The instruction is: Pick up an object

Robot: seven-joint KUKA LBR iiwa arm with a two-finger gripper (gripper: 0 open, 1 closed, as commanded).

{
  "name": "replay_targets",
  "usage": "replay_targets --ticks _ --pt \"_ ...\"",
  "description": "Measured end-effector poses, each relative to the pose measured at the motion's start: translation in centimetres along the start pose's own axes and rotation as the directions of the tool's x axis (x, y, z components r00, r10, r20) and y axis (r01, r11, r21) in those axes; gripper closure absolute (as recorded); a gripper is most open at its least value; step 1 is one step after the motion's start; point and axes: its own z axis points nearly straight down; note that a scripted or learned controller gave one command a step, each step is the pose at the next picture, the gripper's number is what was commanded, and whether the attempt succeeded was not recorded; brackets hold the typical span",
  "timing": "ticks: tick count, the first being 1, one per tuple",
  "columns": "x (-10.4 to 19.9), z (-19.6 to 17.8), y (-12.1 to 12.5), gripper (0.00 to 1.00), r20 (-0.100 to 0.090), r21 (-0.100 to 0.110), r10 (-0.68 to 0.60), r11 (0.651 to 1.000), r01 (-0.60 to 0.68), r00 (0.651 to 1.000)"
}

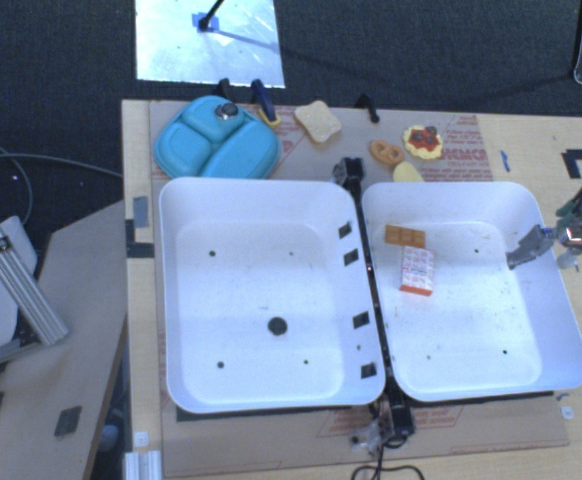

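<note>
Even, cool light; white bins (261, 193) glare slightly; overall soft focus.

A flat tan wooden bench (531, 138) carried two shallow white plastic bins (261, 193) side by side. Behind the bins lay a blue divided plastic plate (216, 140), a toast slice (318, 121), a small pretzel (385, 152) and a round toy pizza (423, 141).

Robot lab: taped cardboard bench (301, 438); twin white bins (261, 298); aluminium framing (11, 278); trailing cables (31, 158).
</note>
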Motion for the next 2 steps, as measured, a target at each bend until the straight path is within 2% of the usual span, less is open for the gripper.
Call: replay_targets --ticks 1,2 --pt "8.6 12.5 -4.0 0.0 -0.009 0.014 -0.006 1.0 0.006 1.0" --pt "2.5 17.6 -1.5 0.0 0.001 -0.004 0.006 1.0 -0.006 1.0"
